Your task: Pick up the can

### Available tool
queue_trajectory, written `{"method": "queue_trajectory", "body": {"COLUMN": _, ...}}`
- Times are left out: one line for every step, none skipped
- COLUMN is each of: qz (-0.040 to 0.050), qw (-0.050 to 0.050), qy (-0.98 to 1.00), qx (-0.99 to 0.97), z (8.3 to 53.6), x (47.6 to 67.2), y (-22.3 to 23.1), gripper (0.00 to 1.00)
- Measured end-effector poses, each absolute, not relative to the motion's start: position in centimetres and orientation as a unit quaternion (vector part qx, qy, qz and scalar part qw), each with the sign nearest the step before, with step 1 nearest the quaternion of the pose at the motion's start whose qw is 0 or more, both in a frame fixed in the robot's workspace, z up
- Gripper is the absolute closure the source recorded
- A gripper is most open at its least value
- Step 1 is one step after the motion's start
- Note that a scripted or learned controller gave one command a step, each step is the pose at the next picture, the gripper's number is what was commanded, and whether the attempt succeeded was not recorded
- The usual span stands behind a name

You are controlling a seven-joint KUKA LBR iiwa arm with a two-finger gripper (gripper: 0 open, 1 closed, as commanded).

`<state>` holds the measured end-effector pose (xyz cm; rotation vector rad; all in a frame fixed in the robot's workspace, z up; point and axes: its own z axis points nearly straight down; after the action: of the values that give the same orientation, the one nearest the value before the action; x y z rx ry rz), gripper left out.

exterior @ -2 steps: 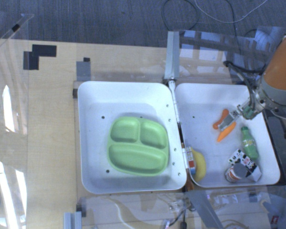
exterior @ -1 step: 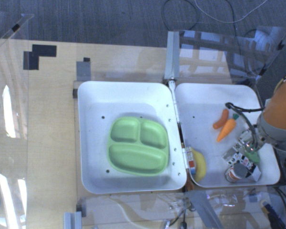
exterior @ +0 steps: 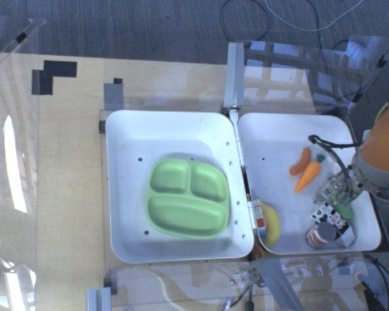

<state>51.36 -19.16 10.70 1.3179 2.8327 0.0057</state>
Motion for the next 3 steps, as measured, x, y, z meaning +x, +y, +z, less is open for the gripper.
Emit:
{"method": "queue_trajectory", "body": {"qz": 0.0022, "qw": 0.007, "qy": 0.856, "qx": 0.517, "z": 9.1, "x": 52.9, "y": -13.1, "gripper": 1.0}}
{"method": "queue_trajectory", "body": {"qz": 0.0024, "qw": 0.008, "qy": 0.856, "qx": 0.517, "z": 9.0, "x": 52.9, "y": -13.2, "gripper": 0.0}}
{"method": "queue_trajectory", "body": {"qz": 0.0026, "qw": 0.007, "qy": 0.853, "qx": 0.522, "z": 8.9, "x": 57.4, "y": -13.6, "gripper": 0.0}}
